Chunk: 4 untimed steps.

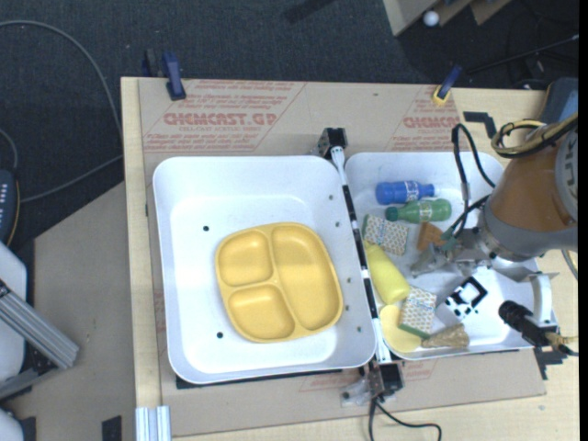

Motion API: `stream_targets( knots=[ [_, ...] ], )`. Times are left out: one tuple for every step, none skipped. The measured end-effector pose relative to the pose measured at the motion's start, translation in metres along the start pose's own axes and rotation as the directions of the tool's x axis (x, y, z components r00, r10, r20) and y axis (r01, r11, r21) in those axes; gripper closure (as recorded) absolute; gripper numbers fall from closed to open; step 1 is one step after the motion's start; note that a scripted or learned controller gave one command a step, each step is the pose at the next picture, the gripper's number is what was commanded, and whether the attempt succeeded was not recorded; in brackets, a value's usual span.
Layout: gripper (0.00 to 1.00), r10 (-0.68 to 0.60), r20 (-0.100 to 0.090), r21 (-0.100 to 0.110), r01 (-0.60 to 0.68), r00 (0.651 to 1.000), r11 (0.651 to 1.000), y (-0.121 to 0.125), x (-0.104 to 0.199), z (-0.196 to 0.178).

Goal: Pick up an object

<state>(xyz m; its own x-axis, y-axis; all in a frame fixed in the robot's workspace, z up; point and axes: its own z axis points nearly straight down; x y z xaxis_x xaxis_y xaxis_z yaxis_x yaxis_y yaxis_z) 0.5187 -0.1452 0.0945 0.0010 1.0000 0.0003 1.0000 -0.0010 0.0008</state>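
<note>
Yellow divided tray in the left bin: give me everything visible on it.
The yellow divided tray is a glossy, plastic-looking plate with rounded corners and three compartments: two on its far side and one wider along its near side, split by raised ridges. It lies flat, right side up, turned at a slight angle, on the floor of the left bin, about central. Its compartments hold nothing. Only the bin floor touches it.
</note>
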Motion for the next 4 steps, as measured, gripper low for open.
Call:
stream_targets(
  knots=[
    [0.00,-0.002,0.000,0.000,0.002,1.000,1.000,0.054,0.026,0.010],
    [1.00,-0.003,0.002,-0.003,0.003,1.000,1.000,0.054,0.026,0.000],
    [1.00,-0.002,0.001,-0.001,0.002,1.000,1.000,0.011,0.067,-0.184],
    [0.00,-0.002,0.001,0.001,0.002,1.000,1.000,0.010,0.067,-0.183]
  ],
)
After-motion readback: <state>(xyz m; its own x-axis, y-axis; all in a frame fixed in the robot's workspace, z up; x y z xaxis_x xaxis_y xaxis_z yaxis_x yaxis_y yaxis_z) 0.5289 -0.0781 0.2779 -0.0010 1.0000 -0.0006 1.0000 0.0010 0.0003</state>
